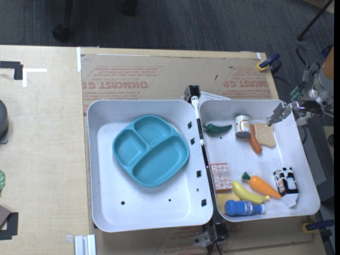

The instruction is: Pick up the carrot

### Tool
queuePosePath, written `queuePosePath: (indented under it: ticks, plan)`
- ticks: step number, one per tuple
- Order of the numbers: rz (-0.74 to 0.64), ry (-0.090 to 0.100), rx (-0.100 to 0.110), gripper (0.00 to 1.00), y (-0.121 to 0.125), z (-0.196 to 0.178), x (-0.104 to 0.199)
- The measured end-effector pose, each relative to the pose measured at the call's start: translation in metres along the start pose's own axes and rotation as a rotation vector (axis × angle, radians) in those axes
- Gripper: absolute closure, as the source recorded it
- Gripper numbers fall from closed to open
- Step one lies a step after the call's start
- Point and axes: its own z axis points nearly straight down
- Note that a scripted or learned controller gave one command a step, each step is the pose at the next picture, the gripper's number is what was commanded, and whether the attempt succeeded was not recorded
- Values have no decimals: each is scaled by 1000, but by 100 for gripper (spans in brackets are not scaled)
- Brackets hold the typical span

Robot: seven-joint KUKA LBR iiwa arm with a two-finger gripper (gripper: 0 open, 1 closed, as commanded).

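Observation:
The carrot (pixel 264 186), orange with a green top, lies near the front of the right bin (pixel 307 170). A yellow banana (pixel 248 193) touches its left side and a black-and-white carton (pixel 286 180) stands just to its right. My gripper (pixel 277 114) hangs over the bin's back right corner, beside a slice of toast (pixel 264 134), well behind the carrot and apart from it. Nothing shows in its grasp.
The right bin also holds a blue bottle (pixel 244 208), a red box (pixel 220 176), a small can (pixel 243 126), an orange sausage (pixel 256 143) and a green pepper (pixel 217 127). A blue divided plate (pixel 151 151) sits in the left bin (pixel 106 201).

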Motion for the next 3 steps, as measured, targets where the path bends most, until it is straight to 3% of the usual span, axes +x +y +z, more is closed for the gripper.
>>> queuePosePath:
  ticks: [1, 2, 3]
  plan:
    - [-104, 3, 1, 0, -83, 108, 23]
    - [-535, 2, -3, 0, -82, 148, 41]
    - [-530, -1, -7, 100, -79, 138, 40]
